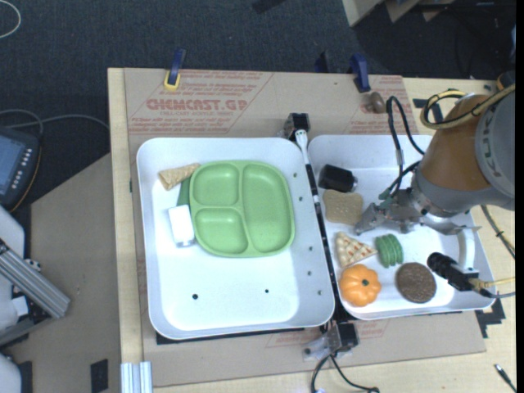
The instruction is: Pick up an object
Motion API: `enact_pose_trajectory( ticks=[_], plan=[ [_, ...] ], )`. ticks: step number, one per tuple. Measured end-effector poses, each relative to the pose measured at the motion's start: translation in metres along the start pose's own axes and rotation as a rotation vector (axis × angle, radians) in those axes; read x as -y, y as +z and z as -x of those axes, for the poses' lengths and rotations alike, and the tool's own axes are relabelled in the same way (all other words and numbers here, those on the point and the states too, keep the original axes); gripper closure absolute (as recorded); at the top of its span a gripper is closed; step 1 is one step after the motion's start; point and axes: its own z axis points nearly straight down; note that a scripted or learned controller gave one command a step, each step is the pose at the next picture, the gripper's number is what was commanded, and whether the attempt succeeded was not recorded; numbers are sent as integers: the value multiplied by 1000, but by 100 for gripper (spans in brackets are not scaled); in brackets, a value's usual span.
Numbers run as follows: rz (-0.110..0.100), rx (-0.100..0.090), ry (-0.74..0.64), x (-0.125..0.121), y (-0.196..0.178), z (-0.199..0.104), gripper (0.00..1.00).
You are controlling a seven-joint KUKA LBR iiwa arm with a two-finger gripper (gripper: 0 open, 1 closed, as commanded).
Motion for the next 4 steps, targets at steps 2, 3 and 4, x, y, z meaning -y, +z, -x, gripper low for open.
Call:
enact_pose_trajectory(
  ticks=[2, 3, 4],
  plan=[
    [11, 5, 2, 3, -70, 10, 100],
    [13, 4, -2, -2, -133, 12, 100],
    [9, 3, -2, -3, -143, 11, 100]
  ],
)
